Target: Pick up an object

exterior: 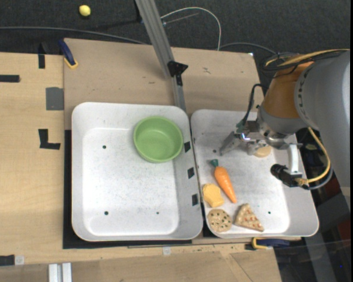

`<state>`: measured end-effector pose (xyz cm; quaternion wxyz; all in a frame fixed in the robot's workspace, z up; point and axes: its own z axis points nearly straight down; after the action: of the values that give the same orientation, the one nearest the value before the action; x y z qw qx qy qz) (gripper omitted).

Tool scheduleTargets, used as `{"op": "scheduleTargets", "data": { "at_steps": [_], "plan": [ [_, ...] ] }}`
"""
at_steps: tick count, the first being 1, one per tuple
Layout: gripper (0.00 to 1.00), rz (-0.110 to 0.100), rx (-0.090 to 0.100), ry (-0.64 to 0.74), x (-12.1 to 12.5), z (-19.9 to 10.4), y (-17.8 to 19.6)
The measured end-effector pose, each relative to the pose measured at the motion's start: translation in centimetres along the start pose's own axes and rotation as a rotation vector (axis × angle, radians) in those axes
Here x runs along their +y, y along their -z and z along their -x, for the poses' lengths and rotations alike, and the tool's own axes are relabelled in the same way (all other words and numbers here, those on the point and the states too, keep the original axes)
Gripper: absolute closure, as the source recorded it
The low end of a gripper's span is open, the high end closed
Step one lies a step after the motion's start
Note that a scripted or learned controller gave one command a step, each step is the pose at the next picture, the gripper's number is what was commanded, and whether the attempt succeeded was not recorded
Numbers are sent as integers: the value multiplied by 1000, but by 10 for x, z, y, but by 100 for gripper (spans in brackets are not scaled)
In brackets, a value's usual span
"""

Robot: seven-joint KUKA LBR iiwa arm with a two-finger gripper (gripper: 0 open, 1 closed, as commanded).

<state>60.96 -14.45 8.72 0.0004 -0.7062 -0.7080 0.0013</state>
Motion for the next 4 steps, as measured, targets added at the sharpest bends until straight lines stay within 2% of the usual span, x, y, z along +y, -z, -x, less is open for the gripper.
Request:
{"op": "scheduleTargets", "data": {
  "at_steps": [1, 3, 4],
  "plan": [
    [100, -1, 1, 1, 0, -1, 11],
    [100, 7, 0, -1, -1, -4, 122],
    [100, 3, 3, 5, -1, -58, 136]
  ]
}}
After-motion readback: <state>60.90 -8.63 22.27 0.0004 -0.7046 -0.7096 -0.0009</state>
